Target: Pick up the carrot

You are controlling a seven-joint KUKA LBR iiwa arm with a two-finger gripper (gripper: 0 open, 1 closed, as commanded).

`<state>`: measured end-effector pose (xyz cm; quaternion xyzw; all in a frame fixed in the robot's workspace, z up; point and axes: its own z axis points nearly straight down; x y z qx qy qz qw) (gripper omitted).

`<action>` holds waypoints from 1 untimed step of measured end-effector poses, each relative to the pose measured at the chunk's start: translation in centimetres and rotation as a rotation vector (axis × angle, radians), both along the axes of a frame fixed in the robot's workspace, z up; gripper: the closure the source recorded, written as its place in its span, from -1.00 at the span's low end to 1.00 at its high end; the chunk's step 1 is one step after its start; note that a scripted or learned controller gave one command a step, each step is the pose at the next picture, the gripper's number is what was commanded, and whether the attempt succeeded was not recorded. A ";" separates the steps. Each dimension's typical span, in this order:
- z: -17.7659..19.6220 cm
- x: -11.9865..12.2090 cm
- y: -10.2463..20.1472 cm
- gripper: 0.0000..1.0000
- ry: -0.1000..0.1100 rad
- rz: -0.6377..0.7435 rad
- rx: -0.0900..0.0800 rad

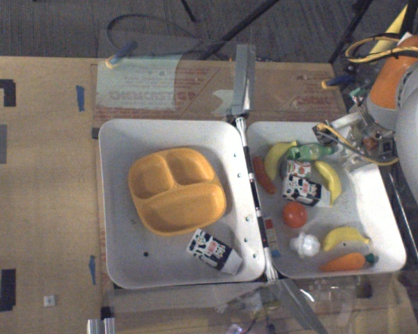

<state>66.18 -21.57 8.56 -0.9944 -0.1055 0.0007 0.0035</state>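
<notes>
A wooden bench (pixel 42 207) seen from above at a slant carries two shallow white bins side by side.

The left bin (pixel 118 256) holds a yellow-orange plate (pixel 176 190) with three compartments, sitting near the bin's middle. Just beside the plate's lower right corner lies a small milk carton (pixel 214 251) with a black-and-white cow pattern, tipped on its side close to the bin's front rim.

The right bin (pixel 384 214) holds a scatter of play food. The carrot (pixel 347 261), orange with a small green top pointing right, lies flat near the bin's front right corner, close to the front rim. Just behind it is a yellow banana (pixel 344 238), and to their left a small white object (pixel 306 244). A red tomato (pixel 295 215) sits near the middle of the bin. Behind it stands a second cow-patterned carton (pixel 302 184), with a banana (pixel 276 157) on its left and another banana (pixel 330 178) on its right. A thin red sausage-like piece (pixel 263 175) lies along the bin's left wall. A green item (pixel 312 150) sits near the back of the bin.

The grey arm (pixel 411 124), with its orange band (pixel 393 82), reaches in from the right. Its gripper (pixel 352 145) is over the back right part of the right bin, near the green item and well apart from the carrot. It is tangled in view with yellow cables, so how far it is open cannot be told, and nothing can be seen held in it.
</notes>
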 end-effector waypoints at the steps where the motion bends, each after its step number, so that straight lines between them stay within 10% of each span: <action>1: 0.0 0.1 0.0 1.00 0.002 0.000 0.000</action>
